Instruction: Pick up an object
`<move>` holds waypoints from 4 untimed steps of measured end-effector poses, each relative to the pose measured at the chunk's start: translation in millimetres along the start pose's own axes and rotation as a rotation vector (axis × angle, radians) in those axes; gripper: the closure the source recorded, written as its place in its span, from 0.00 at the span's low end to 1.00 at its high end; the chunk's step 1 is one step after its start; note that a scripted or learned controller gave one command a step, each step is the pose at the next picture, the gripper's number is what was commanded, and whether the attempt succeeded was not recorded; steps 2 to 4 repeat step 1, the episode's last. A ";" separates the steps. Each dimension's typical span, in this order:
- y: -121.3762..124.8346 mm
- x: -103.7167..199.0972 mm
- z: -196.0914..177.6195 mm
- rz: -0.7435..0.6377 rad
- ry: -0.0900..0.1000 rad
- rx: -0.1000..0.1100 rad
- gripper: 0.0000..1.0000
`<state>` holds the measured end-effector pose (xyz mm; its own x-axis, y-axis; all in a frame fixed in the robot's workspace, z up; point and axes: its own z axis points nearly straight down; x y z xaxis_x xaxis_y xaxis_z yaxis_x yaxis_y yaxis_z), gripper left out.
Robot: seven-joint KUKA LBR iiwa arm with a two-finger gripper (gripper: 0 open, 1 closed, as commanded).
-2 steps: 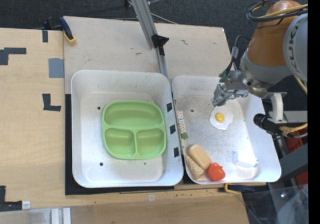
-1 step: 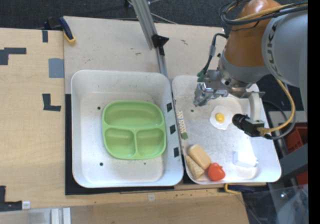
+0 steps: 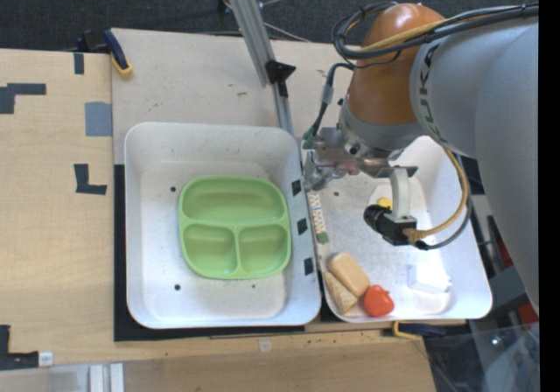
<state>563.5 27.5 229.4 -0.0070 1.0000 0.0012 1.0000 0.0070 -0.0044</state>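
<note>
Two white bins are sitting side by side on the counter (image 3: 52, 233); a green divided plate (image 3: 234, 227) is lying in the left bin (image 3: 149, 294). A tan block (image 3: 347, 280) and red object (image 3: 378, 301) are resting at the right bin's (image 3: 468, 294) front edge. Whether the fingers (image 3: 317, 173), positioned at that bin's left rim, are open or closed cannot be determined.

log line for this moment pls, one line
arm: over right bin | gripper: at bin's left wall, fingers unclear | right bin: tan block, red piece | left bin: green tray | held: nothing seen
</note>
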 end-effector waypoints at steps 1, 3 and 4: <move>-0.7 51.9 -8.7 -0.001 0.000 -0.003 1.00; -0.7 51.9 -8.7 -0.001 0.000 -0.003 1.00; -0.7 51.9 -8.7 -0.001 0.000 -0.003 1.00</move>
